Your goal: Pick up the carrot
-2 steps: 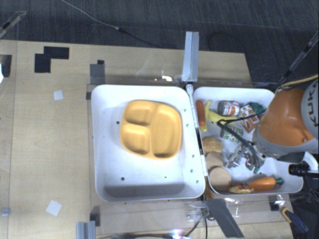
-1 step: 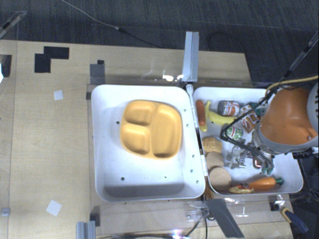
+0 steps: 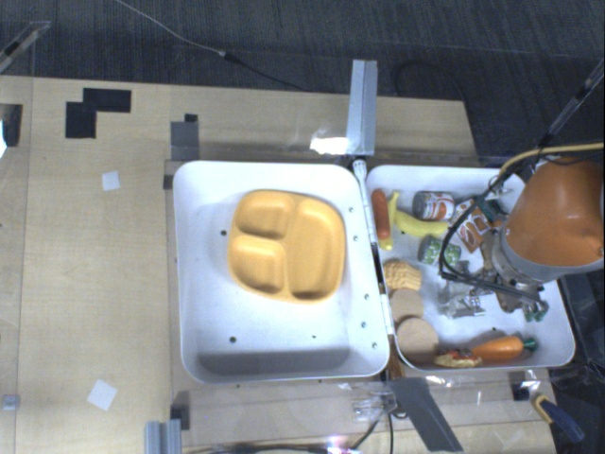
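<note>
The carrot (image 3: 499, 349), orange with a green top at its right end, lies along the front wall of the right bin (image 3: 563, 346). My gripper (image 3: 470, 300) hangs over the middle of that bin, just behind and a little left of the carrot, with a gap between them. The grey arm with its orange band (image 3: 560, 216) covers the bin's right part. Nothing shows in the gripper.
The right bin also holds a red sausage (image 3: 381, 214), a banana (image 3: 416, 223), a can (image 3: 435, 204), a small green piece (image 3: 430, 250), a waffle-like piece (image 3: 402, 274) and two round tan pieces (image 3: 414, 333). A yellow divided plate (image 3: 286, 244) lies in the left bin (image 3: 203, 348).
</note>
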You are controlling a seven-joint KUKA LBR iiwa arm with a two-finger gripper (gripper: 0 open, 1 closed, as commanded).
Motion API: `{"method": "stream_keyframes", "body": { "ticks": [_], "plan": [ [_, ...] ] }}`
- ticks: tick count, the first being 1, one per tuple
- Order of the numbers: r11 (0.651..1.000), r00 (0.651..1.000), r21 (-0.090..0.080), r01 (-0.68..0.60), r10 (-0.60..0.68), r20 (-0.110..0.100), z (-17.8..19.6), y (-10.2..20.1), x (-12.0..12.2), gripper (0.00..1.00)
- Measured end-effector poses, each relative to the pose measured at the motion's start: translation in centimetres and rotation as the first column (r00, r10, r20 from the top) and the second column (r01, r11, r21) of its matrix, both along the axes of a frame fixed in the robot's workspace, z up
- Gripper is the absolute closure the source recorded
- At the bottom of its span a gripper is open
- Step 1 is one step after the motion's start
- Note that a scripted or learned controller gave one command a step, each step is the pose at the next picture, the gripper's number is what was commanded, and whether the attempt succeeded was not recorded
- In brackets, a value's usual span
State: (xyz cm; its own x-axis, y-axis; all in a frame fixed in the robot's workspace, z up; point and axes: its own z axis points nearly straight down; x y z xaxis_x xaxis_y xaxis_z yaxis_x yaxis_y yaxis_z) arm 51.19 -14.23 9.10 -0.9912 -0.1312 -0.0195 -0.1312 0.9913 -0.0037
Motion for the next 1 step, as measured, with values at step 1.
{"method": "stream_keyframes", "body": {
  "ticks": [1],
  "plan": [
    [0.956,0.956,-0.009,-0.293,0.293,-0.002,0.04,2.11,1.17,1.0]
  ]
}}
